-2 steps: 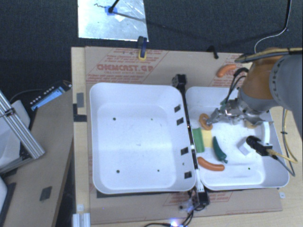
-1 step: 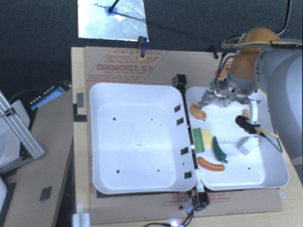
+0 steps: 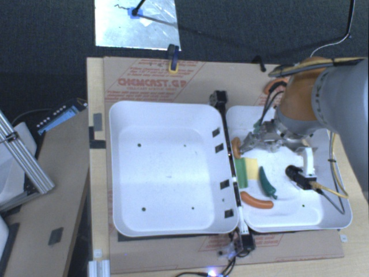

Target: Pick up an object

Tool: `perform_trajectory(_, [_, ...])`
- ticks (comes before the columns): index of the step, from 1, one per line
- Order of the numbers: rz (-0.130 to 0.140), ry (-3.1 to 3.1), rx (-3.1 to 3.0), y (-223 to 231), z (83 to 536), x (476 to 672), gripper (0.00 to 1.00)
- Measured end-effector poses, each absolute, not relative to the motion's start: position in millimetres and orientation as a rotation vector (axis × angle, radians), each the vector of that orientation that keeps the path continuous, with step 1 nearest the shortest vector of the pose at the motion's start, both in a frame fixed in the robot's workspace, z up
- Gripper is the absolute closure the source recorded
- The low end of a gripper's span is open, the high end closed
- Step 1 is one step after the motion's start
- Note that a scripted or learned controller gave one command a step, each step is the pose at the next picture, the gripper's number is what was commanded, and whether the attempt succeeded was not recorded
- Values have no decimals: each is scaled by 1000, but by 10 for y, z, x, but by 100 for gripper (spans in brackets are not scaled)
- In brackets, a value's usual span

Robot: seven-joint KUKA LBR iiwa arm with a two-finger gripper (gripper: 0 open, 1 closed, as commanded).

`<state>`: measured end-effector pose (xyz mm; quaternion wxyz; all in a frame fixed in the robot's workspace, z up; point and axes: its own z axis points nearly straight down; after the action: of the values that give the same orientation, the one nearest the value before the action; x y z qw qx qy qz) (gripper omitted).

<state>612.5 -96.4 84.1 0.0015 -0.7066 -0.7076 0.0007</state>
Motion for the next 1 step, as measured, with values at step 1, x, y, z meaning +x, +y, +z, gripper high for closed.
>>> perform_trajectory(1, [1,-2229,-2222,-848,860,6286,0])
